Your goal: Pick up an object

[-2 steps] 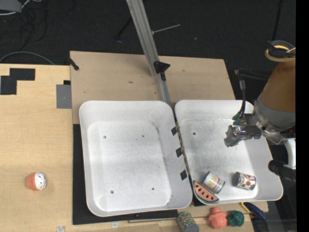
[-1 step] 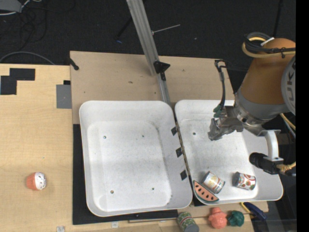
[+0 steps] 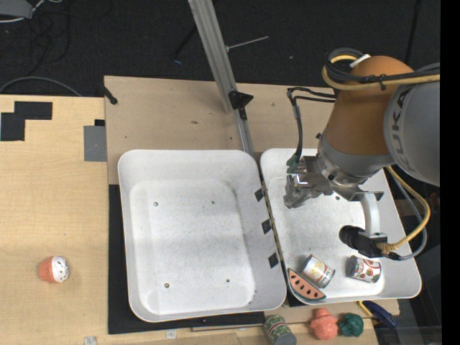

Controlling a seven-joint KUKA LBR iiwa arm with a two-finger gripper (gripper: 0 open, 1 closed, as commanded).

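Over the right bin [image 3: 402, 282], near its far-left corner: the gripper [image 3: 296, 192], hanging low above the white floor; whether open or shut, impossible to tell, nothing visible between its tips. Along the same bin's near edge, three things in a row: a watermelon slice [image 3: 303, 286] in the near-left corner, a small can [image 3: 317, 270] just beside it, a second printed can [image 3: 364, 269] toward the near-right corner. Beyond the near edge, on the bench: a dark can [image 3: 277, 329], a pink toy [image 3: 324, 323], a green toy [image 3: 351, 325]. Far left, well apart from the left bin [image 3: 136, 171]: a red-and-white ball [image 3: 54, 269].
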